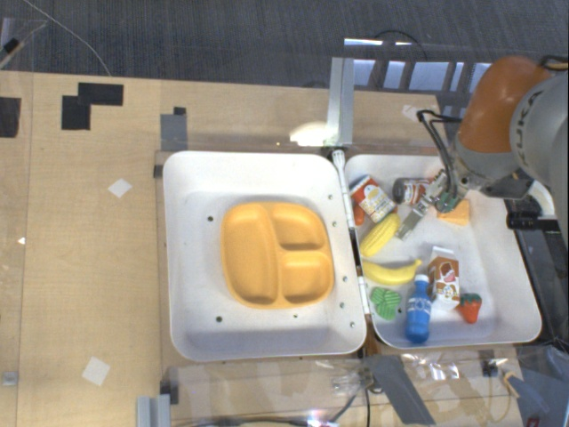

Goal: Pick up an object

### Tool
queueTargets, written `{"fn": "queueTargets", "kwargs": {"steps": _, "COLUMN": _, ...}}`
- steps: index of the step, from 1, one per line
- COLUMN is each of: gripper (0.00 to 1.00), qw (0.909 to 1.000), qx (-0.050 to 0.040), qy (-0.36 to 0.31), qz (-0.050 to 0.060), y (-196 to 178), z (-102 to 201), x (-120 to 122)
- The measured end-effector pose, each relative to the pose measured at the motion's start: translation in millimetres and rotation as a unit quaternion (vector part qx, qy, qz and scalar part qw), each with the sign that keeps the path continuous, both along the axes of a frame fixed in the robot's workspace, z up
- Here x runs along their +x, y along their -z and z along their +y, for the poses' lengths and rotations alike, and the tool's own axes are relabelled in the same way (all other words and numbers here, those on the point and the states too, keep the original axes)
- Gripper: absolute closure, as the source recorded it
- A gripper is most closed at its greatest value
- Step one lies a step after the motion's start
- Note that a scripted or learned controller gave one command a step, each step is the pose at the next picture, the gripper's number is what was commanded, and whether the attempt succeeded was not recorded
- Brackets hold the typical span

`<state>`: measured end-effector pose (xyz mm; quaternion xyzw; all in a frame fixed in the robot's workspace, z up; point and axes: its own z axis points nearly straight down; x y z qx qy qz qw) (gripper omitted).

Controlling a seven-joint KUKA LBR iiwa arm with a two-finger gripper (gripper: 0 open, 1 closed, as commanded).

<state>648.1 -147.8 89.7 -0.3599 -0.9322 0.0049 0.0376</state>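
Nearest me, blue bottle [418, 312] stands lengthwise along the right bin's [524, 283] front edge. Gripper [411, 221] sits beside corn [380, 235]; I cannot tell its opening.

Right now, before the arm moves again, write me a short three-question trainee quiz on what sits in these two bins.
1. True or false: the yellow sectioned plastic tray lies in the left white bin.
2. Multiple choice: in the right white bin, what lies directly next to the blue plastic bottle on its left in the view? A) green ridged toy B) red strawberry toy C) orange cheese wedge
3. Fill in: the pincer is over the ___ bin, near the yellow corn cob toy.

Key: 1 true; 2 A; 3 right.
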Motion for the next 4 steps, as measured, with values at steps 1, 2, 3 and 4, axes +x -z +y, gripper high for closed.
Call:
{"fn": "queueTargets", "kwargs": {"steps": 1, "gripper": 0.0, "qw": 0.9992, "qx": 0.0066, "qy": -0.038, "qz": 0.0, "y": 0.4, "z": -8.0, "x": 1.4}}
{"fn": "queueTargets", "kwargs": {"steps": 2, "gripper": 0.0, "qw": 0.9853, "qx": -0.0091, "qy": -0.171, "qz": -0.006, "y": -0.1, "z": -4.8, "x": -0.3}}
{"fn": "queueTargets", "kwargs": {"steps": 3, "gripper": 0.0, "qw": 0.9995, "qx": -0.0001, "qy": -0.029, "qz": -0.014, "y": 0.4, "z": -40.2, "x": -6.5}}
{"fn": "queueTargets", "kwargs": {"steps": 4, "gripper": 0.0, "qw": 0.9807, "qx": -0.0151, "qy": 0.191, "qz": -0.041, "y": 2.1, "z": -41.0, "x": -30.0}}
